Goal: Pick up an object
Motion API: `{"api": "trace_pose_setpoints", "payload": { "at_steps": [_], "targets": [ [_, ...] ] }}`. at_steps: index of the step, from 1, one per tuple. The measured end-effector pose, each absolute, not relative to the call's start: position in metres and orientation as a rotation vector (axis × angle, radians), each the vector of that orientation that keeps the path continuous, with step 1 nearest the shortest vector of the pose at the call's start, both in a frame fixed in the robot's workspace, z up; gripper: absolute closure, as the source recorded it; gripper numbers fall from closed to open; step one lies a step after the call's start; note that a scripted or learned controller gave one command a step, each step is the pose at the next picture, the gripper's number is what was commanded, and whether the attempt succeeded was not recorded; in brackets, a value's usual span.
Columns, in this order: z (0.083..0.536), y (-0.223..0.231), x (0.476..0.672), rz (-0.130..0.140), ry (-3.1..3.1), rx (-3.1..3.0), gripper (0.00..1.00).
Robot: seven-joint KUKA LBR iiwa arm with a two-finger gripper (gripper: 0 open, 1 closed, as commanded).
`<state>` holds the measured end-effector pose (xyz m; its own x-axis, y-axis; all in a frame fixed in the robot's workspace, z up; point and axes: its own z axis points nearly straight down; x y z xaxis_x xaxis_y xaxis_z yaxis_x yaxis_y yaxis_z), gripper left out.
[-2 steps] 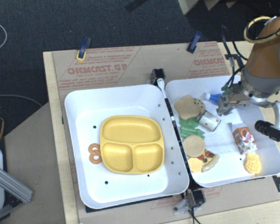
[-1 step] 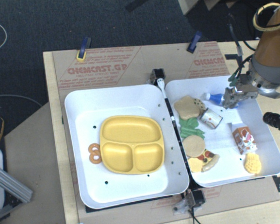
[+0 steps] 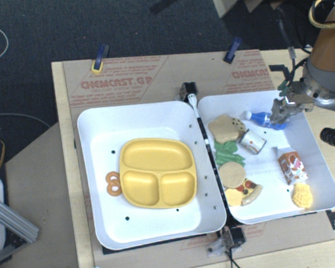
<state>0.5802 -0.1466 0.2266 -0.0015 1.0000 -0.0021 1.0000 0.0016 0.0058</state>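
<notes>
The gripper (image 3: 280,112) hangs low by the blue bottle (image 3: 262,118) (I cannot tell if its fingers are open). Nothing is lifted yet.

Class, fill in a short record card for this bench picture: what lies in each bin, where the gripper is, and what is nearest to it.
left bin: yellow divided tray; pretzel beside the tray's left edge
right bin: cookie, green piece, small can, blue object, snack packet, yellow corn-like piece
gripper: over the right bin's far right part
nearest to gripper: blue object
</notes>
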Motion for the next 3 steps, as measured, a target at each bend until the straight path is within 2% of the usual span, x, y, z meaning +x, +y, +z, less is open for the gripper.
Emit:
{"api": "trace_pose_setpoints", "payload": {
  "at_steps": [1,2,3],
  "targets": [
    [0.228,-0.084,0.583,0.003,2.231,2.215,1.0],
    [0.224,-0.026,0.567,-0.002,2.231,2.218,1.0],
    [0.222,0.018,0.566,-0.001,2.231,2.218,1.0]
  ]
}}
